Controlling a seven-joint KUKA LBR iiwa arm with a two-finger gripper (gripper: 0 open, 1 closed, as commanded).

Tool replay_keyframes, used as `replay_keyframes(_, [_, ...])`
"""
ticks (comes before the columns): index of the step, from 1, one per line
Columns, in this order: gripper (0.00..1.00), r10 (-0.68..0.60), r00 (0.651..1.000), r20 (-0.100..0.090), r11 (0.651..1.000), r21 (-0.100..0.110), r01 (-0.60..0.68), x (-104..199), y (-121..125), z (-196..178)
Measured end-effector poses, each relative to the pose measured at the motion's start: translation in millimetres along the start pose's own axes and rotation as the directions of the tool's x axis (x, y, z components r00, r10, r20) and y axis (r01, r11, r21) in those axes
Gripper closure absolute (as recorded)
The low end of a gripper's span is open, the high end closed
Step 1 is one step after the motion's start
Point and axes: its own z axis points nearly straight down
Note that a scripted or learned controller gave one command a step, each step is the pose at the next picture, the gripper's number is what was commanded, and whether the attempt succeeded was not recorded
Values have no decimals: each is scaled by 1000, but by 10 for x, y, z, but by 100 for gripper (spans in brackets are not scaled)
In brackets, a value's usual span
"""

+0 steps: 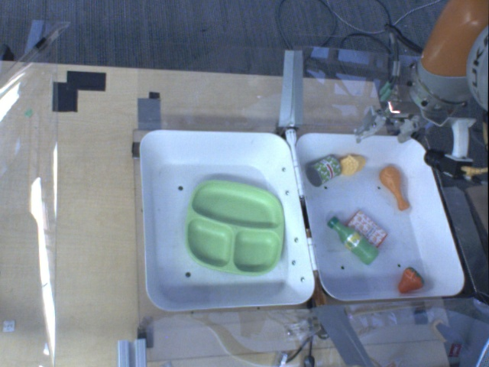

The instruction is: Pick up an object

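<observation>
Bins were observed side by side at centre frame. The left bin (157, 205) held a green divided tray (233, 226). The right bin (435, 228) contained a green bottle (353, 241), an orange drumstick-shaped toy (394, 185), a dark can (325, 168) and a small red item (410, 280). The gripper (386, 123) was recorded above the right bin's upper edge, fingers spread, nothing between them.

Light green plastic divided tray (234, 226) in a white bin (164, 281); beside it a green bottle (354, 241), orange drumstick toy (394, 184), red-orange small toy (409, 280), pink patterned packet (367, 227), on a pale wooden table (84, 228)
</observation>
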Motion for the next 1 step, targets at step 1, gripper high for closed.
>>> replay_keyframes(1, [0,-57,998,2,998,-5,57,-472,-260,1235])
